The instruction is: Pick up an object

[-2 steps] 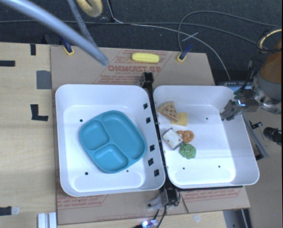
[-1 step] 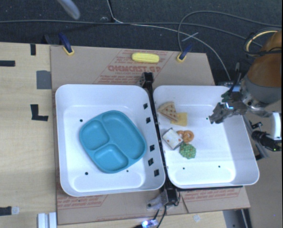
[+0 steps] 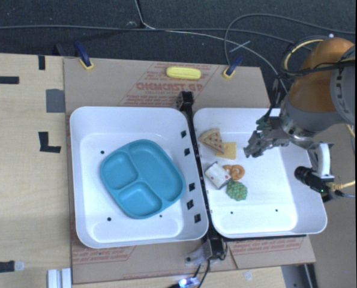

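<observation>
Cardboard covers the tabletop [image 3: 160, 89] under two white bins; the right bin [image 3: 286, 215] holds a cluster of small toy foods just beside the hand [image 3: 252, 150]: a cracker wedge [image 3: 212, 140], cheese cube [image 3: 229, 150], pretzel [image 3: 236, 171] and green broccoli [image 3: 237, 191]. They look light and stiff, best pinched across their narrow sides. Whether the hand is apart or together, I cannot tell.

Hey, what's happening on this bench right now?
A grey robot arm reaches in from the right, its gripper above the right bin, close to a cluster of small toy foods: a pizza slice, a cheese wedge, a pretzel, a white block and a green broccoli piece. Nothing is visibly held. The left bin holds a blue divided plate. A yellow banana lies on the cardboard behind.
</observation>
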`<state>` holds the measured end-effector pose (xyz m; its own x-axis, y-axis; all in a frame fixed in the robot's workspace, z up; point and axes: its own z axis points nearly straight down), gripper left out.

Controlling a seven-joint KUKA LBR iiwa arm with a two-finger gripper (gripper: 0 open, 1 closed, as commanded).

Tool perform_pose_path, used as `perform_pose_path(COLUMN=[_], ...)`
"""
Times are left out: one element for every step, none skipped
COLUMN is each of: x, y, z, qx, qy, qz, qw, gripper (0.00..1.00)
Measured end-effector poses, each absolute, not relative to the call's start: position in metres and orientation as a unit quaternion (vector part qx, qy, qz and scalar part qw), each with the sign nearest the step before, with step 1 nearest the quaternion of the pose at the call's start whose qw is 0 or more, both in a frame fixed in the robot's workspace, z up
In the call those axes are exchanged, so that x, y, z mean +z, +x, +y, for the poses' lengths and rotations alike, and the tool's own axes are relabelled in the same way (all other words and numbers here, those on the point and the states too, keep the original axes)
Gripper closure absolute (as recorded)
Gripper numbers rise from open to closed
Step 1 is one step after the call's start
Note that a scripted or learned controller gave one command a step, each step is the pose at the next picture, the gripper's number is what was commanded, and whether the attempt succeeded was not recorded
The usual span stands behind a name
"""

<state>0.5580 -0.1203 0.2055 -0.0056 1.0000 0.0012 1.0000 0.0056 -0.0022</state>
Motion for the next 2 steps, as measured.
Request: perform_pose_path(x=[0.199,0.213], y=[0.550,0.545], z=[-0.074,-0.023], qx=[0.0008,-0.0004], qy=[-0.705,-0.705], qz=[-0.709,-0.709], qw=[0.001,0.001], gripper=[1.00,1.00])
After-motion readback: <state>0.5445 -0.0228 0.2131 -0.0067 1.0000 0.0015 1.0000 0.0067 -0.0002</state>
